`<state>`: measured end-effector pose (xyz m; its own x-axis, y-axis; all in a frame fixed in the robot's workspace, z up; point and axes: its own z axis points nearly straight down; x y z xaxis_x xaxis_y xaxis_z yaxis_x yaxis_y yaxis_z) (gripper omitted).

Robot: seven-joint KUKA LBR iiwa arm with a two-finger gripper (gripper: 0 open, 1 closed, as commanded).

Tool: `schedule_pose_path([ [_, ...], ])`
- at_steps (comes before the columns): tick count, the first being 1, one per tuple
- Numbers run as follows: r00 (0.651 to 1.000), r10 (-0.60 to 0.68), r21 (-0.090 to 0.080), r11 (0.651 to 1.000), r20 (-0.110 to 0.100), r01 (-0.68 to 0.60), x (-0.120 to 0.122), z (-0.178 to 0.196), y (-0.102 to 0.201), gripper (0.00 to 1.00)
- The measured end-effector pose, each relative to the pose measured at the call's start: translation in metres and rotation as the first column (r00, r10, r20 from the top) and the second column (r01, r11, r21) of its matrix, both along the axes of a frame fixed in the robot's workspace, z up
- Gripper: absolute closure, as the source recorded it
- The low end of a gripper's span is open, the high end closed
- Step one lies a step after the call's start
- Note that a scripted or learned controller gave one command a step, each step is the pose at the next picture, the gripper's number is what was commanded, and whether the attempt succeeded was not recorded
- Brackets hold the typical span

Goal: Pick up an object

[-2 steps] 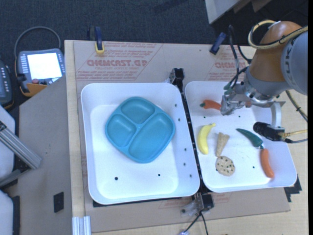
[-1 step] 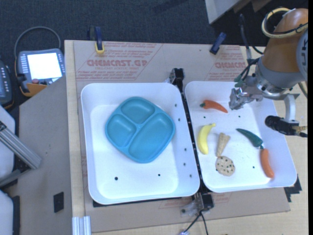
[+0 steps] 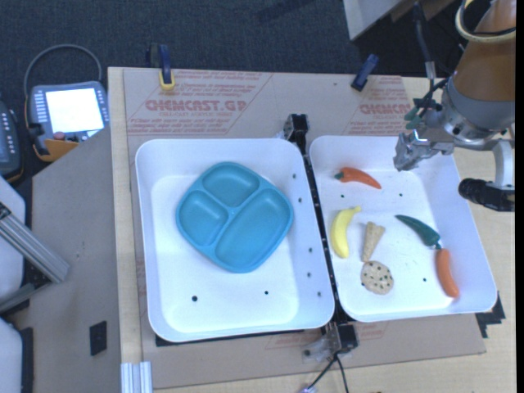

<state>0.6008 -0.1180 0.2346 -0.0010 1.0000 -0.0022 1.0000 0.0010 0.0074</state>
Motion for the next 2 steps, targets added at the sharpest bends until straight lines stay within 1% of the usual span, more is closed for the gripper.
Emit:
schedule_pose_path([
  [1,1.0,0.004,0.005,1.0,-0.011,-0.004,-0.017,-0.012,0.054,1.0],
  [2,1.0,0.006,0.006,1.0,-0.011,-0.005,-0.039,-0.004,0.11,1.0],
])
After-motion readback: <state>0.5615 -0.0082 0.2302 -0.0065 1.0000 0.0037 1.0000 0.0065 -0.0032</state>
